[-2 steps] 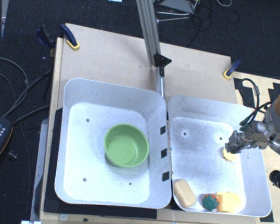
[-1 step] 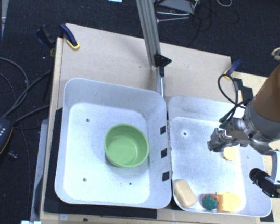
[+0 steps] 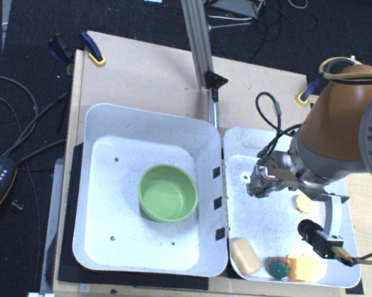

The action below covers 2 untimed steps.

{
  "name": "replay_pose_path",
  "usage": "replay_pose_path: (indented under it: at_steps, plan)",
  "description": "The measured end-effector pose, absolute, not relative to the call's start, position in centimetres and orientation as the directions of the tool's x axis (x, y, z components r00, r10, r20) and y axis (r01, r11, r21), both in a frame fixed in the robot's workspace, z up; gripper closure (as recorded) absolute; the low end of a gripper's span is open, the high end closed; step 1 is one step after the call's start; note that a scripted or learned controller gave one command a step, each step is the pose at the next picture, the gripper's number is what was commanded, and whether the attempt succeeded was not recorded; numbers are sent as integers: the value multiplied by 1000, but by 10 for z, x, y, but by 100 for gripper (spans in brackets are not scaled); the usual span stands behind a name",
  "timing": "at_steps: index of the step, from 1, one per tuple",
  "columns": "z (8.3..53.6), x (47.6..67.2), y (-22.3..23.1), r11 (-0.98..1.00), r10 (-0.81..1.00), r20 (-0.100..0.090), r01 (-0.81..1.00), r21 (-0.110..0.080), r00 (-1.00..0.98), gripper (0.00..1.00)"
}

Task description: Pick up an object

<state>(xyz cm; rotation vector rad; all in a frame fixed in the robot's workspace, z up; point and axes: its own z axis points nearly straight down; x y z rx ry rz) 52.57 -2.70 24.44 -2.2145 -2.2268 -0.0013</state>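
Observation:
A green bowl [image 3: 168, 192] sits in the middle of the left bin [image 3: 99, 165]. In the right bin [image 3: 242, 146] a tan oval piece [image 3: 245, 256] lies at the front left corner, with a small teal and red object [image 3: 279, 267] and a yellow block [image 3: 304, 268] beside it along the front edge. A pale yellow piece [image 3: 303, 203] lies near the arm's wrist. My gripper [image 3: 258, 185] hangs over the left middle of the right bin, above bare floor, with nothing visible between its fingers.
The large grey and orange arm [image 3: 357, 129] covers the back right of the right bin. A black bracket [image 3: 318, 239] on the arm hangs over the bin's right front. A metal pole [image 3: 198, 34] slants across the bench behind the bins.

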Motion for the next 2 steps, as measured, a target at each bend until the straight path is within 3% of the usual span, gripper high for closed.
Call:
replay_pose_path:
  at_steps: [2]
  plan:
    - [237,522,72,3,1000,0,1000,-1,-3,100]
